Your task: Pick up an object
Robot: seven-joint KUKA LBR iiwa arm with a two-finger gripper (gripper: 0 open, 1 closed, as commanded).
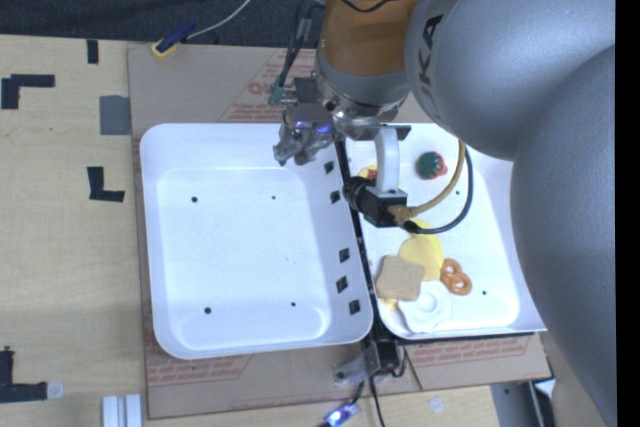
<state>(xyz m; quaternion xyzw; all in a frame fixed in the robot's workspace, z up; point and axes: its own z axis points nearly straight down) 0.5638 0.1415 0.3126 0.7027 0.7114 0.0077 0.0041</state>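
Gripper (300,143) poised at the left bin's (180,215) 12 o'clock rim, its grasp state indeterminable. Candidate objects, a tan slice (400,278), pretzel (456,277) and green-red piece (431,164), lie in the right bin (495,245). Risk: descending here likely strikes the rim or grasps nothing.

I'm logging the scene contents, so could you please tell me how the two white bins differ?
The left bin has a bare floor with only small dark dots, while the right bin holds small items: a tan toast-like piece, a yellow piece, an orange pretzel shape. The arm covers part of the right bin; the left bin lies open to view. Both are shallow and white.
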